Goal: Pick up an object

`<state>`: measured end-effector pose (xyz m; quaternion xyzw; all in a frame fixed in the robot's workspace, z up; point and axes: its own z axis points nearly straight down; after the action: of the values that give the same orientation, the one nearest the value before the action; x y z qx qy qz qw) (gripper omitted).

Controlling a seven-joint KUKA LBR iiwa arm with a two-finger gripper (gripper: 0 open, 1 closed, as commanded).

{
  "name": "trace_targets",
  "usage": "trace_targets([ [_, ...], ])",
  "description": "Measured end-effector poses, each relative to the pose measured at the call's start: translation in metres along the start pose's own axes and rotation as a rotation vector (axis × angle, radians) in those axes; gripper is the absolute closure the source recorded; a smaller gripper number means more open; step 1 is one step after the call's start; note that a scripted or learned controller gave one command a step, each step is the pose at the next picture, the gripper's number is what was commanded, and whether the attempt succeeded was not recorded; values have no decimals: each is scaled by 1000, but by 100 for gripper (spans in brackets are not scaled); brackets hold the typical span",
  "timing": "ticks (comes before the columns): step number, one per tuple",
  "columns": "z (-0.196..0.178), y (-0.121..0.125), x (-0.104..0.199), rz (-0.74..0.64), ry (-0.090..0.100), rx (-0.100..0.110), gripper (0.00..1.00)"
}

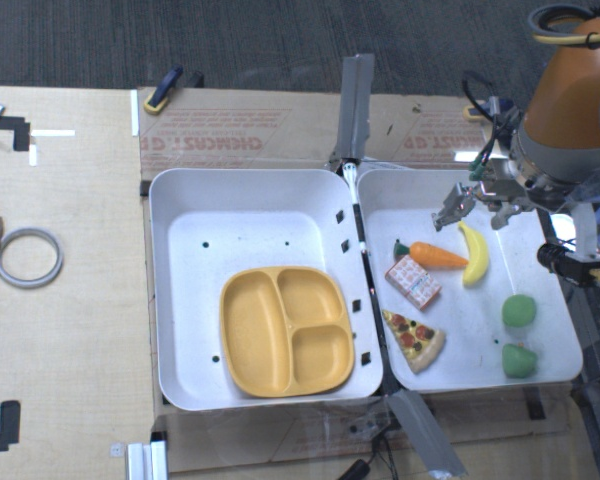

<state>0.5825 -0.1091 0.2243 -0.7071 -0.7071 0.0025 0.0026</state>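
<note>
A yellow divided plate (285, 330) is seen in the left bin (180, 268), while in the right bin (565, 353) a carrot (435, 256) and banana (474, 253) lie just below the gripper (477, 211), recorded with fingers spread and nothing held.

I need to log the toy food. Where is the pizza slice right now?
The pizza slice lies in the right bin, near its front left corner, just below the small box and left of the two green items.
</note>
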Motion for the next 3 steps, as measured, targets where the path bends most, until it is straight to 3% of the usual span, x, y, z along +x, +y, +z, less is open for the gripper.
trace_targets([
  [1,-20,21,-18,135,-1,-4,0],
  [2,106,-3,-72,108,1,-2,0],
  [3,135,-14,-96,68,7,-1,0],
])
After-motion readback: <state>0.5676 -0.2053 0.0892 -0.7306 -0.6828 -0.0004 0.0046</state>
